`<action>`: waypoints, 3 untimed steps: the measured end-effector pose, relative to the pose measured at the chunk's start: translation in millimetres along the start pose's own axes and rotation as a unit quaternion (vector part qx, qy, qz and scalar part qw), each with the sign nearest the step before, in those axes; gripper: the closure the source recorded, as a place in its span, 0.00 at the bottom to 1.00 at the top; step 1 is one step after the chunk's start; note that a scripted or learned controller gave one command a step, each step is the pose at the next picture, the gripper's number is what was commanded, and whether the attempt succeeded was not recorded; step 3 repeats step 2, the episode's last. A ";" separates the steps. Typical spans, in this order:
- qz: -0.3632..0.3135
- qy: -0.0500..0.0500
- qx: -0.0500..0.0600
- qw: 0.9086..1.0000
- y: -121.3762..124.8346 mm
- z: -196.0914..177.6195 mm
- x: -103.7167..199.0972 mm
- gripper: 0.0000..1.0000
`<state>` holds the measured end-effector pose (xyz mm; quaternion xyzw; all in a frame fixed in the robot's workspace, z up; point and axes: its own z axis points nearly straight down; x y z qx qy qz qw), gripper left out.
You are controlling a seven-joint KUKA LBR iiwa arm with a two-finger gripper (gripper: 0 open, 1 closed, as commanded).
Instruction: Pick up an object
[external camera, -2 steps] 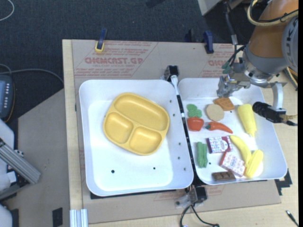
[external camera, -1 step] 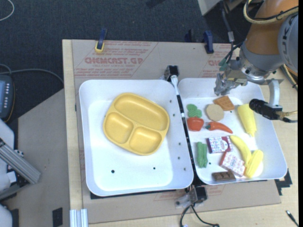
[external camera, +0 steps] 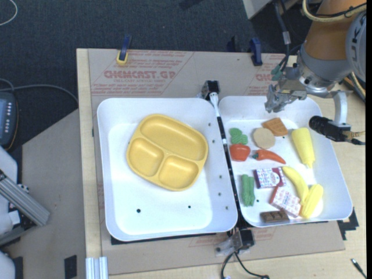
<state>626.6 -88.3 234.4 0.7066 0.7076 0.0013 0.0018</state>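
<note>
The gripper (external camera: 278, 102) hangs over the far edge of the right bin (external camera: 337, 182); whether it is released or clenched cannot be told. Just below it lie a brown bread slice (external camera: 275, 126) and a round bun (external camera: 263, 138). The bin also holds one corn cob (external camera: 303, 146), two bananas (external camera: 296, 182), one tomato (external camera: 239, 151), one chili (external camera: 269, 155). The left bin (external camera: 113, 156) holds one yellow tray (external camera: 167, 151).
</note>
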 end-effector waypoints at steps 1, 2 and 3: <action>0.001 0.000 0.003 1.000 -9.0 1.1 -7.2 1.00; 0.000 0.001 0.003 1.000 -0.2 17.6 2.6 1.00; 0.000 0.001 0.003 1.000 -0.2 17.6 2.6 1.00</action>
